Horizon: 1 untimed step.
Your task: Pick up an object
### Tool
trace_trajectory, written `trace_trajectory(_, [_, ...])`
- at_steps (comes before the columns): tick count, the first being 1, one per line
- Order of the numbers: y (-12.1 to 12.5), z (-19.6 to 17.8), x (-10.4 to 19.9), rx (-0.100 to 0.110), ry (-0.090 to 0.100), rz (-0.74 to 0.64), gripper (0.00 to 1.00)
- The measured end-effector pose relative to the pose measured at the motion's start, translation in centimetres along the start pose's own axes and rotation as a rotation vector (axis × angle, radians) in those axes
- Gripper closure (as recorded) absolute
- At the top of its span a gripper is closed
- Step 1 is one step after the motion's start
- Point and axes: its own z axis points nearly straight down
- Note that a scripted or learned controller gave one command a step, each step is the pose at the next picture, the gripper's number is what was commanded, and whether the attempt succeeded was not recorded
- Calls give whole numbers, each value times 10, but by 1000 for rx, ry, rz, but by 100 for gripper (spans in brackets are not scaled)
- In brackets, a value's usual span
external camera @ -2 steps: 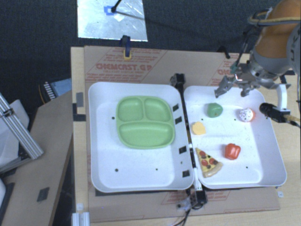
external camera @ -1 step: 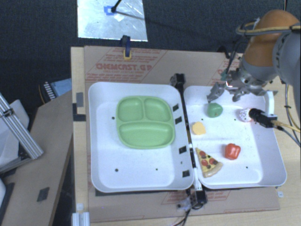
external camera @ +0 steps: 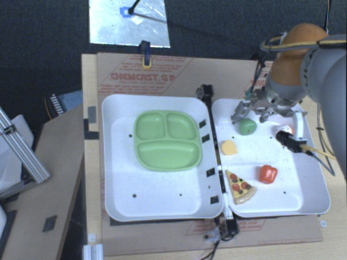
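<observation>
In the right bin [external camera: 303, 199], my gripper [external camera: 252, 116] hangs low near the far left corner. Its fingers are spread open, one fingertip [external camera: 238, 115] to the left and the other to the right. A small round green object [external camera: 247, 127] lies just in front of and slightly below the fingertips, not held between them. Nearer the front lie a yellow piece [external camera: 229, 147], a red pepper [external camera: 268, 174] and a pizza slice [external camera: 240, 187]. A small white and red item [external camera: 285, 129] sits to the right of the green object, partly hidden by the arm.
The left bin [external camera: 116, 199] holds a green divided plate [external camera: 167, 140]. A black divider [external camera: 212, 145] runs between the bins. A black connector with yellow cables [external camera: 293, 142] trails across the right bin's right side. The grey arm [external camera: 320, 69] fills the upper right.
</observation>
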Motion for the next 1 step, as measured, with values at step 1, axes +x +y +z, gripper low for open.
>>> trace_trajectory(1, [0, 52, 1, 0, 0, 1, 0])
